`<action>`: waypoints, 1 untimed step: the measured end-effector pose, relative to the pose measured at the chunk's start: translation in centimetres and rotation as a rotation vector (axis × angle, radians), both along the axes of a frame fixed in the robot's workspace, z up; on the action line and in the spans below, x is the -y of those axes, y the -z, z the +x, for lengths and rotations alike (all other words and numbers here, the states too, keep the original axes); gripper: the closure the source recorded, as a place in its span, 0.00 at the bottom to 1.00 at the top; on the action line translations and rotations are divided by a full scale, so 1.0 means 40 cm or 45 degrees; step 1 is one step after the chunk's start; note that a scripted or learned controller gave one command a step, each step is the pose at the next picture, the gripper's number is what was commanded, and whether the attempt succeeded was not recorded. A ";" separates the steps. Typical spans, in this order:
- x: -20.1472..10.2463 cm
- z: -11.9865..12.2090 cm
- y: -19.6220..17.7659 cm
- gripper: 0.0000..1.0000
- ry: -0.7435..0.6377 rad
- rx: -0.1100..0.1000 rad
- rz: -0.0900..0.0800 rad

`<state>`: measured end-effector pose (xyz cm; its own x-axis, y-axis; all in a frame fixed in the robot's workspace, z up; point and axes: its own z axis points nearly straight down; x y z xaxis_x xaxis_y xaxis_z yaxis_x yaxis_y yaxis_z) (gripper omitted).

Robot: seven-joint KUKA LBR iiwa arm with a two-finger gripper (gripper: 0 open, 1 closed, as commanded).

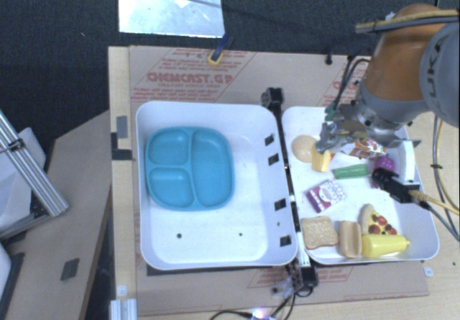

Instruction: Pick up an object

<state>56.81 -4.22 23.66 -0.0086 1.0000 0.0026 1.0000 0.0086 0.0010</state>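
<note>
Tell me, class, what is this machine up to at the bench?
A grey robot arm reaches from the right into the right bin, which holds toy food. Its gripper sits low over a small yellow piece beside a cream round one. The left bin holds a blue divided plate.

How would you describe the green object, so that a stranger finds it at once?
Look in the right bin, just below the gripper. The green stick lies there flat, between a yellow wedge and a purple piece. It alone is green.

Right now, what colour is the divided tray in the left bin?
Light blue; the divided tray shows plainly in the camera view.
</note>
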 end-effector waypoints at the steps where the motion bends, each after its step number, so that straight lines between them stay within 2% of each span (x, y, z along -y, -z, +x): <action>1: -0.135 -0.048 0.007 1.00 -0.001 -0.001 0.000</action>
